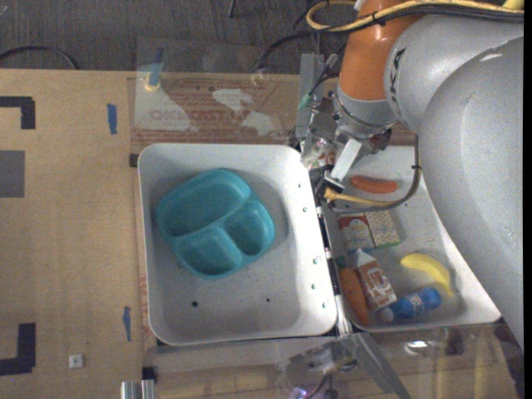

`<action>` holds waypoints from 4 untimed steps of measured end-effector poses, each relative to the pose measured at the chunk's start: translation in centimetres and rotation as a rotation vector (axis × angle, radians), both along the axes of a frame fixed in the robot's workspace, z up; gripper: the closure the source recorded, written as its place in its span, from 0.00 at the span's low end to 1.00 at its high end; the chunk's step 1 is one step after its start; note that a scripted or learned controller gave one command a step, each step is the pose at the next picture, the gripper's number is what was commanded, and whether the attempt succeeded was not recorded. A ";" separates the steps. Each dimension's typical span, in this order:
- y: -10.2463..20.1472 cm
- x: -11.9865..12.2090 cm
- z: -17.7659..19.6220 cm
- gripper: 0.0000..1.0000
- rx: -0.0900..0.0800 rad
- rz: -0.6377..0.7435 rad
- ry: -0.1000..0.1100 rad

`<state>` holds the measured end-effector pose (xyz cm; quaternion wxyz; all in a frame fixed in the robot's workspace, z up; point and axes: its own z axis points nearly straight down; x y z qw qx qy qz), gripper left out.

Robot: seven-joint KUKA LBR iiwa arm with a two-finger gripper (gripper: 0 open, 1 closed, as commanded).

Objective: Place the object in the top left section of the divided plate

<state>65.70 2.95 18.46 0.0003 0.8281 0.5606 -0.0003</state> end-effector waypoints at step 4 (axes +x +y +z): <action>-1.4 -3.8 3.7 1.00 0.001 -0.168 0.000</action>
